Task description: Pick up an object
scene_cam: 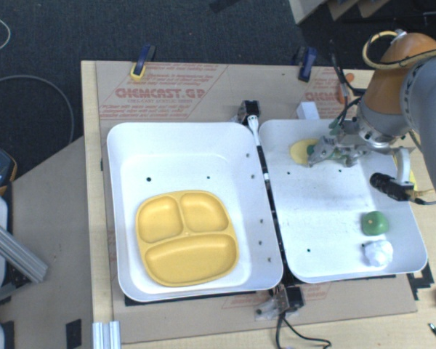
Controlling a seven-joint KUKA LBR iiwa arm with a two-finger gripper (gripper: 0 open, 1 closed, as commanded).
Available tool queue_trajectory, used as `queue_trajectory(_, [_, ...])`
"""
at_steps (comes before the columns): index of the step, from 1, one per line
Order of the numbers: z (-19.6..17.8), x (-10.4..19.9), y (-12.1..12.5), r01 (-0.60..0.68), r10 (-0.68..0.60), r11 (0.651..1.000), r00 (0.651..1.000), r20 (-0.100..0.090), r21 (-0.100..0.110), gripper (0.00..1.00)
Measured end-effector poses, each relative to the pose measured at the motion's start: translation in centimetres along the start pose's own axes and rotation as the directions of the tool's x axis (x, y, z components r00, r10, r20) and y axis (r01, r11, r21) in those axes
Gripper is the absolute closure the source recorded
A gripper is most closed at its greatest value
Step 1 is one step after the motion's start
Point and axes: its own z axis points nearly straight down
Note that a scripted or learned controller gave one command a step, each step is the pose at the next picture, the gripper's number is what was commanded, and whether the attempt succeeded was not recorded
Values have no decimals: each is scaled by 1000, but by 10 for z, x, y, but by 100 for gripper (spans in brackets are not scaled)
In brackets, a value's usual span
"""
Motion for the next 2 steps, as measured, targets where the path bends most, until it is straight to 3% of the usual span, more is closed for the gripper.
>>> queue_trajectory(1, [-104, 102, -51, 6, -6, 1000, 1000, 3, -16, 0])
queue_trajectory(2, [-313, 157, -13, 9, -9, 999, 1000, 6, -42, 0])
